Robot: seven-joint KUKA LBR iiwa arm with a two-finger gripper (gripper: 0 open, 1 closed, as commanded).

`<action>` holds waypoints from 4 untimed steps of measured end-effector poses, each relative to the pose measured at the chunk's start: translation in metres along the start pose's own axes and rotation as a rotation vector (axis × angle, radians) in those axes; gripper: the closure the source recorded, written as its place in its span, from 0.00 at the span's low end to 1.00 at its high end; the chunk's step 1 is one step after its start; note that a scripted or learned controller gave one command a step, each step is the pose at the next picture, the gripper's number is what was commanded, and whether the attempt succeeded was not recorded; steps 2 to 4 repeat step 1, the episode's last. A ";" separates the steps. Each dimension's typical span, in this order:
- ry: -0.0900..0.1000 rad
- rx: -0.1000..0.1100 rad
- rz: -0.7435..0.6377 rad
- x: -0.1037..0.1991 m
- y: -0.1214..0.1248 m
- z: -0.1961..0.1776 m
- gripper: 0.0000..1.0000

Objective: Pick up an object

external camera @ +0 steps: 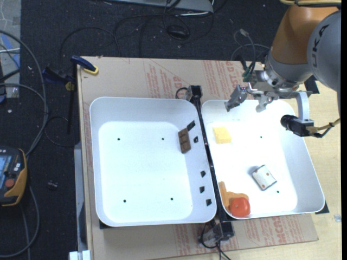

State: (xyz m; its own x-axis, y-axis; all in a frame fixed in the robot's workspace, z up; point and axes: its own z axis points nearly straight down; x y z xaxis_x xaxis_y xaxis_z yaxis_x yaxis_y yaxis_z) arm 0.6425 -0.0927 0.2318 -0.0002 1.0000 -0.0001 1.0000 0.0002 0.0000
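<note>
Overhead, the gripper (248, 102) is hovering at the far edge of the right bin (306, 167), its two fingers (235, 100) spread apart and gripping nothing. A yellow block (222, 135) is lying on the bin floor near the fingers, at about seven o'clock from them, clear of both fingertips. It is sitting roughly square, so no long axis is showing plainly. Farther off, at about five o'clock from the gripper, a small white and grey box (263, 177) is resting with its long axis running from ten o'clock to four o'clock. At the near left corner of the same bin an orange and red toy (235, 201) is lying against the wall. Across the divider, in the left bin (108, 145), a brown piece (185, 140) is leaning on the right wall, its length running close to twelve-to-six.
</note>
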 end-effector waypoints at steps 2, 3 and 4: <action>0.001 0.003 -0.002 0.036 -0.038 0.036 0.00; 0.001 0.003 -0.002 0.036 -0.038 0.036 0.00; 0.001 0.003 -0.002 0.036 -0.038 0.036 0.00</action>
